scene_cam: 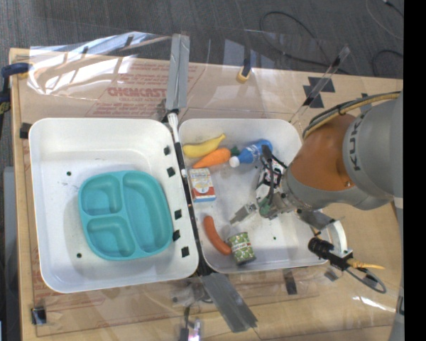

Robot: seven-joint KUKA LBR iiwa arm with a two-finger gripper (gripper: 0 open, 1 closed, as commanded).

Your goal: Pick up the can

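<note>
The two-finger gripper (259, 208) is hanging over the middle of the right white bin (287, 130), and its metal fingers (243, 213) are standing apart with nothing between them; one is pointing toward the bin's near edge, the other toward the far edge. It is sitting close to the small green can with a pea-patterned label (242, 249), which is lying on its side near the bin's near edge, just beside the end of a red-orange sausage-shaped toy (214, 234). The can is not yet in the grasp, so the step in hand looks like the approach.

The next move is calling for a short shift toward the near edge, then a descent with the fingers spread either side of the can's round body, keeping clear of the sausage toy that is touching or almost touching it. A rolling can could slip away as the fingers close.

The grey arm with its orange band (323, 165) is reaching in over the bin's right edge, wrist bent downward, cables trailing across the bench. Along the far edge a yellow banana (202, 146), an orange carrot (213, 158) and a blue bottle (252, 153) are lying well apart from the can.
</note>
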